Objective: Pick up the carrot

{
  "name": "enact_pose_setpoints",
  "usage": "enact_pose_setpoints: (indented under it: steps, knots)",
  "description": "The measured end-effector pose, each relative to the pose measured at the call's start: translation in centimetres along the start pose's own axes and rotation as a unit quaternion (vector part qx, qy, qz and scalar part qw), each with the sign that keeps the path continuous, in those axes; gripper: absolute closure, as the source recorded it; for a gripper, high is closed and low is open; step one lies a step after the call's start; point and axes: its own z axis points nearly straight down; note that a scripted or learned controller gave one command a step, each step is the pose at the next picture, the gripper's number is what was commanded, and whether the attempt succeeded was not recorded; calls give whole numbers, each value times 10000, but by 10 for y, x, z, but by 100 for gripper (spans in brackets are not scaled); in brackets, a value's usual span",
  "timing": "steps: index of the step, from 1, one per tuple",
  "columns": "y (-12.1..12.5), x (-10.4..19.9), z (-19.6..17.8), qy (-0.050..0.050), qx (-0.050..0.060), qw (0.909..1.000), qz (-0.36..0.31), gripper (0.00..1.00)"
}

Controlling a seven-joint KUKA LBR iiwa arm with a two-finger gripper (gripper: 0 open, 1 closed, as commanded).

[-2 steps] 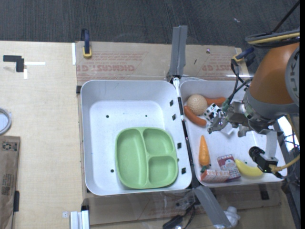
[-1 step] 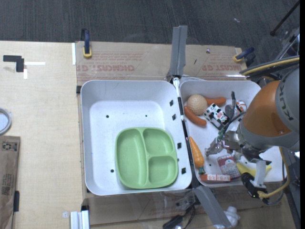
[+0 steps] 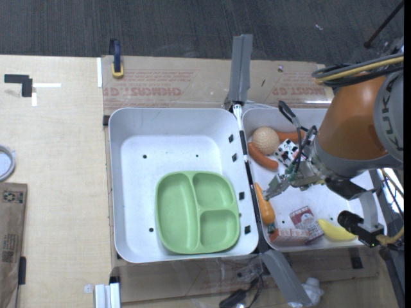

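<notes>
Carrot (image 3: 262,205) lies against the right bin's (image 3: 340,244) left wall, just below the gripper (image 3: 280,186).
Whether that gripper is apart or together, I cannot tell. Risks: the wall could block a finger, or it could grab the similar orange piece (image 3: 263,156) beside the round bun (image 3: 264,137).

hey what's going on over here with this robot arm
A grey and orange arm reaches from the right into the right bin, its gripper low among the objects there. A carrot lies by the bin's left wall, just beside the gripper, not lifted. The left bin holds a green divided plate.
</notes>
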Motion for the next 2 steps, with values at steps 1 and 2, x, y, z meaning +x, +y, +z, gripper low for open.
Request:
enact_pose_setpoints:
  steps: [1,2]
  knots:
    - [39,-11,-26,-5,-1,9980,-627,0]
    - [-1,34,0,2,11,9960,-890,0]
